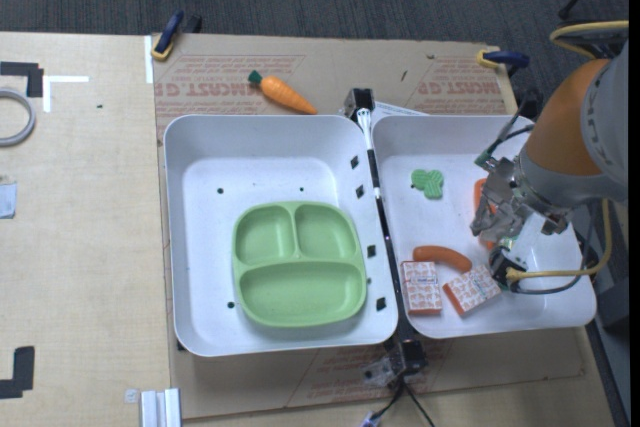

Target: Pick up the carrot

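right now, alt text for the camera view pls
A carrot lies on cardboard behind the left bin, outside both bins. The gripper is over the right bin, far from it. A green plate sits in the left bin.

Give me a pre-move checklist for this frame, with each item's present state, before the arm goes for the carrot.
1. Carrot located: ok, on the cardboard behind the left bin, outside both bins.
2. Carrot unobstructed: ok, nothing on it.
3. Gripper near carrot: not ok, it is over the right bin.
4. Gripper free of load: cannot tell.
5. Lookalike risk: not ok, an orange sausage lies by the gripper.
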You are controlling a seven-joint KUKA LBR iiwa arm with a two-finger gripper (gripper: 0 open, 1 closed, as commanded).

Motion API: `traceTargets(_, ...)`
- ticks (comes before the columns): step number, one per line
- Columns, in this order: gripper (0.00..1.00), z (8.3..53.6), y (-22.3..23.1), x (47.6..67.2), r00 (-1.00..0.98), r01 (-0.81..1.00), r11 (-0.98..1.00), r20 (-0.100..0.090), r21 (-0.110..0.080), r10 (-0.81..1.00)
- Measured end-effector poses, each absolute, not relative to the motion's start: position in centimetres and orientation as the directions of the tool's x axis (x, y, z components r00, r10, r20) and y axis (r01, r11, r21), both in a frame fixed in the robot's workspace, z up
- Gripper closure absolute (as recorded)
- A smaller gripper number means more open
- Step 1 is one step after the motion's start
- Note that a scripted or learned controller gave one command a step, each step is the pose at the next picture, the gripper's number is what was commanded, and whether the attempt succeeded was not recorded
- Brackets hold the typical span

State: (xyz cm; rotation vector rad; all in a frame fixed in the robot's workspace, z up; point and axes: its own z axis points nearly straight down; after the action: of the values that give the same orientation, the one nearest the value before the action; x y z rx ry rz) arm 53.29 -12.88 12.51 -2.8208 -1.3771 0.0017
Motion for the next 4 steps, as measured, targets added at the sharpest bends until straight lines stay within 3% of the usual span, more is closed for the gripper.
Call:
traceTargets(1,1.0,15.0,-11.2,47.7,0.567,0.824,-0.567,0.0,-0.002,0.824)
traceTargets(2,0.0,15.0,-11.2,47.7,0.567,0.824,-0.567,0.0,-0.002,0.824)
traceTargets(3,0.0,9.2,-18.1,52.8,0.64,0.768,-0.64,-0.001,-0.001,0.768)
traceTargets(4,0.0,9.2,-18.3,55.5,0.925,0.381,-0.925,-0.002,-0.002,0.381)
